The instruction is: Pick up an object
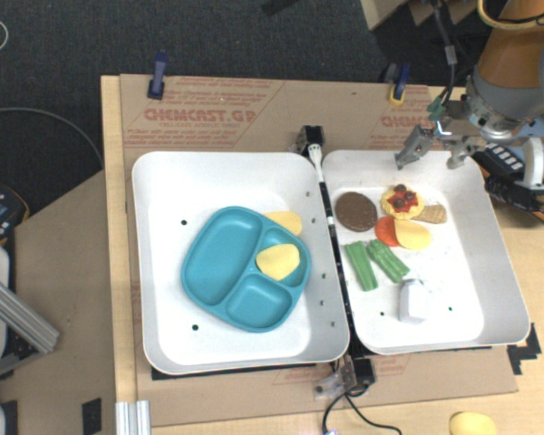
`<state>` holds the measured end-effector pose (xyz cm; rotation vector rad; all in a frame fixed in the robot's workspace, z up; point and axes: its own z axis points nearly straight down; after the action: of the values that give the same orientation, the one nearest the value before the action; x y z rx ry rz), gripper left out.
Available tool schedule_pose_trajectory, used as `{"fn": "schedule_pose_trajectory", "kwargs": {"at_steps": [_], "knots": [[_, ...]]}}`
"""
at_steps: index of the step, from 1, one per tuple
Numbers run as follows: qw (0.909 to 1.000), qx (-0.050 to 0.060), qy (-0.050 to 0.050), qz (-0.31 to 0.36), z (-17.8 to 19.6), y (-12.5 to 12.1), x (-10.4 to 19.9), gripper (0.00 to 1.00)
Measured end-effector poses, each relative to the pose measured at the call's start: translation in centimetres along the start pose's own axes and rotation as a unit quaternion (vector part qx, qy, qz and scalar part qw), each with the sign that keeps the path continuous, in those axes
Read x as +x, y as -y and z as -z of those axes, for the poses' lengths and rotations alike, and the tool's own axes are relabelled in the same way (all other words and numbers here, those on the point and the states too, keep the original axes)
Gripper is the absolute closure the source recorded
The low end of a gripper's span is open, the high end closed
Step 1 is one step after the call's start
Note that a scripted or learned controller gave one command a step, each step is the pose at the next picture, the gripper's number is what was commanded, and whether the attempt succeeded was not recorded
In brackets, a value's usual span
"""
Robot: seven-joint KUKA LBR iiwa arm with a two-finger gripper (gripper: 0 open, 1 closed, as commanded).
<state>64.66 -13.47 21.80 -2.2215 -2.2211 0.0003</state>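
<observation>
Gripper (432, 149), fingers apart and empty, poised over right bin (499, 270) far edge, above food pile (401, 216), presumably pre-pick.

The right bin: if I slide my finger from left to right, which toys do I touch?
Brown round patty → two green sticks → white block, going across the right bin.
</observation>
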Motion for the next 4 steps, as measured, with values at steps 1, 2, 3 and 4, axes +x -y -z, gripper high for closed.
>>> {"fn": "schedule_pose_trajectory", "kwargs": {"at_steps": [1, 2, 3, 4], "knots": [[1.0, -0.003, 0.001, -0.001, 7.6, 5.4, -1.3, 0.0], [1.0, 0.004, -0.001, -0.002, 4.4, 12.4, -2.4, 0.0], [1.0, 0.006, -0.002, -0.001, -4.8, 17.1, 0.0, 0.0], [1.0, -0.008, 0.001, 0.002, 8.4, 16.5, 1.6, 0.0]]}}
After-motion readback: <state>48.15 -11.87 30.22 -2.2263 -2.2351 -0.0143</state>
